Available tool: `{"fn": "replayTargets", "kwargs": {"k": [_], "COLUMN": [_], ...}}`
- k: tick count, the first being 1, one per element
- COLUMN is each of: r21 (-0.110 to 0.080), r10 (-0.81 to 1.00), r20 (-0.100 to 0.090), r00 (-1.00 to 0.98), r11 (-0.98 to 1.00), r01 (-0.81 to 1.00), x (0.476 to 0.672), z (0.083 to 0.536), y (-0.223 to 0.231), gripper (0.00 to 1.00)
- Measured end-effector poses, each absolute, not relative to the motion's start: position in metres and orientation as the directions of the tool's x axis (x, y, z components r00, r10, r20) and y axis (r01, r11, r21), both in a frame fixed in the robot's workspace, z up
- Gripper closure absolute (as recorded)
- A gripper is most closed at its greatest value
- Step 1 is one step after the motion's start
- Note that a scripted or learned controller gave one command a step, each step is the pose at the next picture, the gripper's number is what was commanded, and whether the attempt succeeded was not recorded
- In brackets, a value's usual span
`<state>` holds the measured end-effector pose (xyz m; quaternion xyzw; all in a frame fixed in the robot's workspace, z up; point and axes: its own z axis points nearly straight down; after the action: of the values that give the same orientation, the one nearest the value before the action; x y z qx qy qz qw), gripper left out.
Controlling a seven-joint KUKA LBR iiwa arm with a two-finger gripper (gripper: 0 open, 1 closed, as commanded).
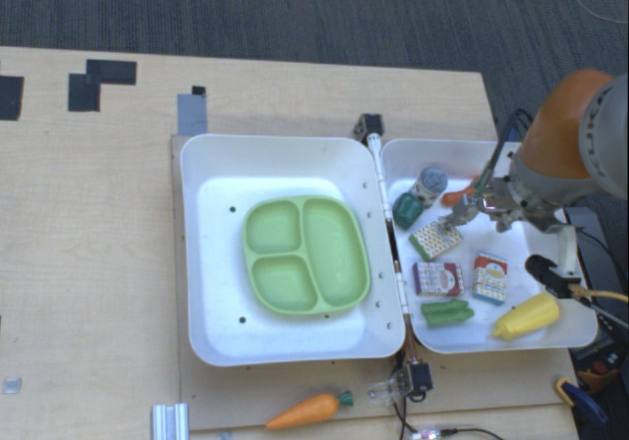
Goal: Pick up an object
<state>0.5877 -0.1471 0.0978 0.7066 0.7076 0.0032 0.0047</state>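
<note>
My claw [454, 221] hangs low in the right bin [580, 330].
It touches the top edge of a small patterned packet [435, 242], which lies just right of the dark green toy [406, 207]; I cannot tell how far it is open.

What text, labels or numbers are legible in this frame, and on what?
No text here can be read.
Checkered packet: printed pattern, no legible words.
Red-and-white box: printing too blurred to read.
Small box with red top: printing too small to read.
Jar with grey lid: no label can be made out.
Green divided plate, yellow bottle, carrot: no markings seen.
</note>
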Motion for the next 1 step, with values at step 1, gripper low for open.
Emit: {"fn": "replayTargets", "kwargs": {"k": [1], "r21": [0.019], "r10": [1.000], "r20": [-0.004], "r00": [-0.001], "r11": [0.001], "r01": [1.000], "x": [0.5345], "z": [0.0904], "y": [-0.0899], "gripper": [0.00]}}
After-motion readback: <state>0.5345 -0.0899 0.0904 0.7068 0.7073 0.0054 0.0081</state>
